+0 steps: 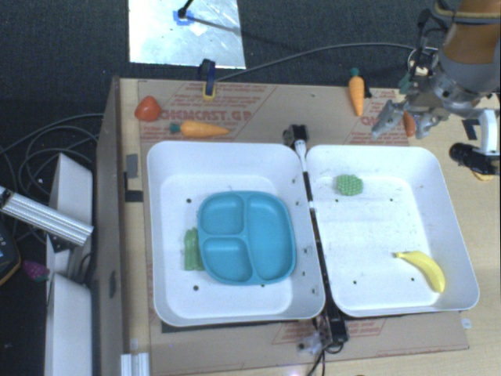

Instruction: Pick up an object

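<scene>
My gripper [405,122] hangs over the bench just beyond the far rim of the right bin [450,210], its fingers spread open. A small orange piece [409,125] shows between the fingers; whether it is lying on the bench below or touching them I cannot tell. In the right bin, a green knobbly round object [348,184] lies near the far left corner and a yellow banana [423,269] near the front right. The left bin [168,210] holds a blue divided plate [246,236], with a green piece [191,249] against the plate's left edge.
On the cardboard behind the bins lie a carrot [356,94], a second carrot [200,129] and a red tomato-like object [147,108]. A black clamp [297,137] sits where the bins meet. Cables run over the bench at left and back.
</scene>
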Motion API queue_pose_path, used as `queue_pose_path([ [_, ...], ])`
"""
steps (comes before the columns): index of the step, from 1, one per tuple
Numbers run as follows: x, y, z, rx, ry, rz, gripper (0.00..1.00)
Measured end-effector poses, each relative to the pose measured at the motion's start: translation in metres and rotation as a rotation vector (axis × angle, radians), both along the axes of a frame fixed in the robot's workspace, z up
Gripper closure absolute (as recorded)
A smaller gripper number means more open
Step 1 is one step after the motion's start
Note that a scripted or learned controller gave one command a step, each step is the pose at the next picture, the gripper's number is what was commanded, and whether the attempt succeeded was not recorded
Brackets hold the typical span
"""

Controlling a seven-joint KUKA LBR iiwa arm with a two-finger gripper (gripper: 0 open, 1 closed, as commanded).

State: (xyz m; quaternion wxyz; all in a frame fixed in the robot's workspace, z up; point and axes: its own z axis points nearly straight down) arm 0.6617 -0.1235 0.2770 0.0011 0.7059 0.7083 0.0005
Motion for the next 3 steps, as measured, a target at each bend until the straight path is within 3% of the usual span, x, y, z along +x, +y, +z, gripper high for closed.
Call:
queue_pose_path([
  [2, 0.007, 0.032, -0.193, 0.001, 0.002, 0.002, 0.00],
  [3, 0.008, 0.032, -0.181, 0.000, -0.003, 0.004, 1.00],
])
